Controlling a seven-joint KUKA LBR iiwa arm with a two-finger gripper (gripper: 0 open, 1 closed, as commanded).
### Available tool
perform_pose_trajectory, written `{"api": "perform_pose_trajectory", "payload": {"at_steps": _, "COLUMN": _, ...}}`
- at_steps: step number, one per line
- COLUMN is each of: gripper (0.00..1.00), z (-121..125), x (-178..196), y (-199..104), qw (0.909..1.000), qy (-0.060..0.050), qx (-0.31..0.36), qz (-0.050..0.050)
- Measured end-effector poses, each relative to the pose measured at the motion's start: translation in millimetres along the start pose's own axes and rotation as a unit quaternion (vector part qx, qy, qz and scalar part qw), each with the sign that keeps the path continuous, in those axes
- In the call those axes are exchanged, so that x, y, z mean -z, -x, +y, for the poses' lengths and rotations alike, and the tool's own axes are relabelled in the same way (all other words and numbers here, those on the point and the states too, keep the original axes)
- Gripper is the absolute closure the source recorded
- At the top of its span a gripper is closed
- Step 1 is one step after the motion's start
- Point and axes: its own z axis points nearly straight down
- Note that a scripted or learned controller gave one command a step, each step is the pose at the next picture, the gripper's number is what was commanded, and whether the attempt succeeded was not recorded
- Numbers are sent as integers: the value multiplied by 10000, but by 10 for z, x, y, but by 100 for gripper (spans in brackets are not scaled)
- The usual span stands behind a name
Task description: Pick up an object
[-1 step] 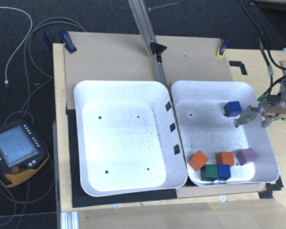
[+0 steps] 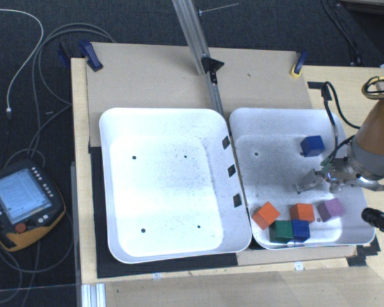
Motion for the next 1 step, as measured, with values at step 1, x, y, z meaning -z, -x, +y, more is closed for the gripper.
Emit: {"api": "perform_pose_trajectory", "payload": {"at_steps": 1, "gripper": 0, "z": 649, "x": -51, "y": 107, "qw": 10000, "qy": 67, "qx": 20, "qz": -29}}
